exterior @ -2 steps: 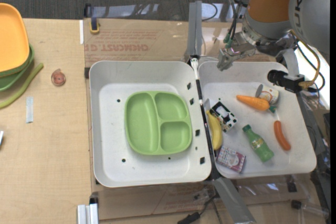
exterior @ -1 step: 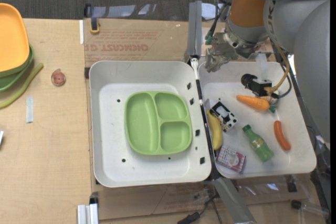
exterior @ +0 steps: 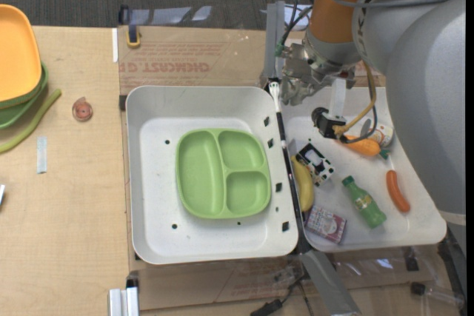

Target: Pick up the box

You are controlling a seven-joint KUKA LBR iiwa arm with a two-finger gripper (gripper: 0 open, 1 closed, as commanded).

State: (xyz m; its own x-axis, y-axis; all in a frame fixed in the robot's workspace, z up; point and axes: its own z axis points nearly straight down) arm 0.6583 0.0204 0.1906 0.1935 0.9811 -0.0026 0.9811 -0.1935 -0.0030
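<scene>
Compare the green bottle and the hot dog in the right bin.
The green bottle is green with a lighter cap end, while the hot dog is plain orange-red. The bottle looks thicker and has a narrowed neck; the hot dog is a slim, even, round-ended stick. The bottle lies slanted, nearer the bin's middle; the hot dog lies closer to the arm's side. Both lie flat on the floor of the right bin, side by side and apart.

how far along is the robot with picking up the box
Done: nothing that shows. The small pink printed box lies flat at the near edge of the right white bin, beside the yellow banana and the green bottle.
In hand: the gripper sits at the bin's far end, away from the box.
Left: moving to the box, closing on it and lifting.
</scene>
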